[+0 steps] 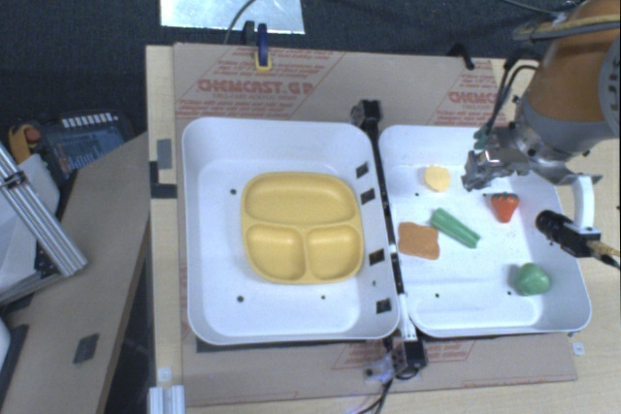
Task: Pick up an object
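Five small things lie in the right bin, and any could serve as the object: a yellow piece near the bin's far edge, an orange slab close to its left wall, a green stick just beside the slab, a red strawberry-like piece toward its middle, and a green lump near its front right corner. The hand hangs over the bin between the yellow piece and the red one, with nothing visibly in it; whether it is clenched or released cannot be told. The step looks like approach, so the next move calls for centring over one piece and descending. The arm's bulk hides the bin's far right corner.
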Controlling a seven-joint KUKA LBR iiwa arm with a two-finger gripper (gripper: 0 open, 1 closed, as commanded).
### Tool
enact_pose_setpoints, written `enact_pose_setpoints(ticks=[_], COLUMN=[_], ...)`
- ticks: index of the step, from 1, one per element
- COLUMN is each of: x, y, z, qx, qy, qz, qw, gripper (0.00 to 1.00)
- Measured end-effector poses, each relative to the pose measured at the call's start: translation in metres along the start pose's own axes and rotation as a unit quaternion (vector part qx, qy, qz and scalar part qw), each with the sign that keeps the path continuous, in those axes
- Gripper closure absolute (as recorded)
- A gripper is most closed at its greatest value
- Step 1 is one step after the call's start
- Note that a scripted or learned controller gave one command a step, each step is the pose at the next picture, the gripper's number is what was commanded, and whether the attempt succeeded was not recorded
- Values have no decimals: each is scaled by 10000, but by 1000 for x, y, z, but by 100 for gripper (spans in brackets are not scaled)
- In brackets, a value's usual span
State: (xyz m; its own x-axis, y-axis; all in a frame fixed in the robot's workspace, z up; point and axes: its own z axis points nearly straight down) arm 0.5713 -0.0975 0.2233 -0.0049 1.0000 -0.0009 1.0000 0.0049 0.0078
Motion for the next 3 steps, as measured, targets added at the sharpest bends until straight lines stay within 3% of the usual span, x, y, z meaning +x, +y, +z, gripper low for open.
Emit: enact_pose_setpoints(ticks=[1,3], x=[0,108], y=[2,-13], z=[-51,-37], qx=[1,31], qy=[-3,17], qz=[-1,-27], qw=[10000,10000], gripper=[100,100])
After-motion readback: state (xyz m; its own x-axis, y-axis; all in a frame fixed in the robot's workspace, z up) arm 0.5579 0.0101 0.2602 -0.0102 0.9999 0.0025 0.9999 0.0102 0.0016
